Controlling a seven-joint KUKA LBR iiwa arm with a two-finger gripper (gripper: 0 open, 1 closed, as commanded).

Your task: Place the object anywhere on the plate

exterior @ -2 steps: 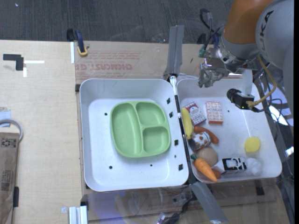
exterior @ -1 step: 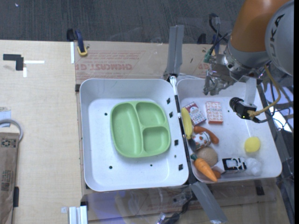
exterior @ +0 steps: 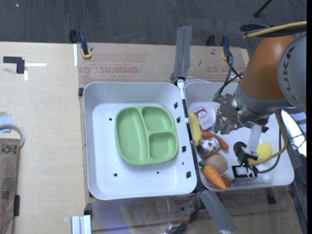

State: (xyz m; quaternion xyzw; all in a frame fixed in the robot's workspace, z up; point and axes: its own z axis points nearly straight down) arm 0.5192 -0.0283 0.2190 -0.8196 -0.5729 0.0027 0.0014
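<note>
The gripper point(exterior: 224, 125) hangs over a crowded bin; whether it is spread or closed, I cannot tell. A carrot point(exterior: 218, 141), likely the target, lies just beside it, close against a banana point(exterior: 195, 128). With the two packed this tight, a grab could catch both or slip off, and the plate point(exterior: 146, 134) sits well apart.

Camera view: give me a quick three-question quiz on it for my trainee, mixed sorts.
1. True or false: the green plate lies in the left bin of the view.
2. Multiple choice: how many compartments does the green plate have? A two, B three, C four.
3. Fill in: the gripper hangs over the ___ bin.

Key: 1 true. 2 B. 3 right: it is over the right bin, among the toy food.
</note>
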